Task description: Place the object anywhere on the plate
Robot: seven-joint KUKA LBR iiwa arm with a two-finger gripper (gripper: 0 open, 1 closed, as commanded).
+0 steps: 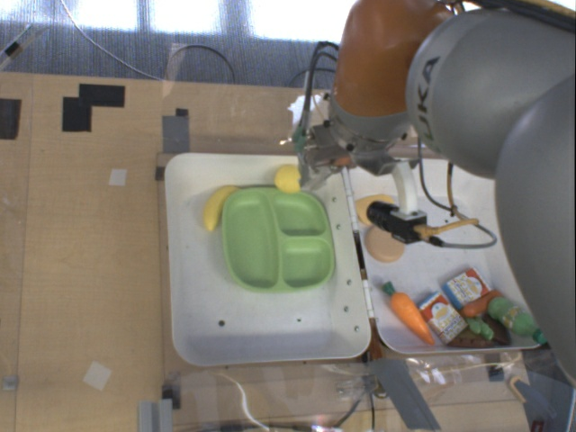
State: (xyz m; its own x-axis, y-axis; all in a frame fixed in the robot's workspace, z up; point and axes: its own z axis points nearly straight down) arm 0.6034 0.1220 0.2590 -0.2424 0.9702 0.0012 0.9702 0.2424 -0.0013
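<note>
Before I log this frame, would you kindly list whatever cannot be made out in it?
- Tool: the arm's wrist covers it in the camera view; finger state unreadable.
- Yellow object: partly behind the tool; grasp unclear.
- Banana: lower end hidden by the green plate.
- Small cartons: print too small.

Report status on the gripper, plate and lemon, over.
Gripper over left bin's far edge, beside lemon. Lemon in the bin at green plate rim, not on it. Banana against plate's left side.
</note>
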